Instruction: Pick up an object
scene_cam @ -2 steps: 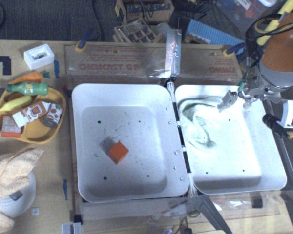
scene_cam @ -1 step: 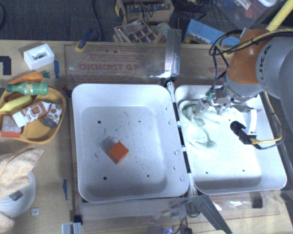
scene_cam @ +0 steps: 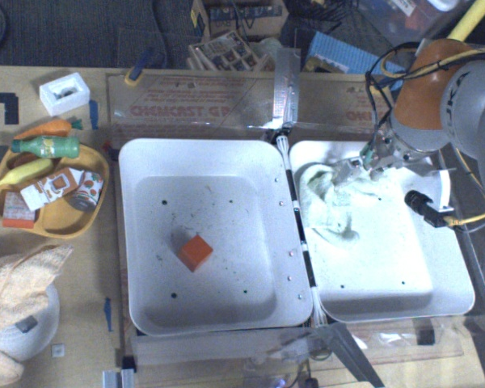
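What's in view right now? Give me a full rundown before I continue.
Bins: 2, white, side by side mid-bench; left bin, right bin.
Block: 1, orange, in the left bin, left of its centre.
Clear wrap: 1, see-through, crumpled, upper left of the right bin; what it is I cannot tell.
Bowl: 1, yellow, left of the bins, holding a green bottle, a banana and small packets.
Box: 1, white, above the bowl.
Cloth: 1, cream, lower left corner.
Arm: 1, grey with an orange band, over the right bin's upper edge.
Gripper: 1, near the wrap; blurred.
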Controlling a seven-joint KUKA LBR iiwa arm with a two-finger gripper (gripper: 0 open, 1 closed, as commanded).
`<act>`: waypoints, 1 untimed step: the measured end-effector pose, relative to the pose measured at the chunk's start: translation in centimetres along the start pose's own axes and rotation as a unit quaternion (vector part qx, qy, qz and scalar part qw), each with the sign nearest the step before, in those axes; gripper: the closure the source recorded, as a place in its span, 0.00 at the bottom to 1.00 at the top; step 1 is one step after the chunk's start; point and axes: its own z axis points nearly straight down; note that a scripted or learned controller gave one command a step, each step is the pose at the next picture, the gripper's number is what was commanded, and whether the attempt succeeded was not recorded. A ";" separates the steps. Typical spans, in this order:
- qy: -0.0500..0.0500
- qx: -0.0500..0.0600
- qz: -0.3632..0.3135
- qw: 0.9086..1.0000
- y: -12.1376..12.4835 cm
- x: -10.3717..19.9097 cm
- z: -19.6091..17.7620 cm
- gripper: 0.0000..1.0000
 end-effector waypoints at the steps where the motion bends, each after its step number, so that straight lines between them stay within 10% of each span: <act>1: -0.002 0.000 0.077 0.997 -3.1 -5.1 -4.6 0.00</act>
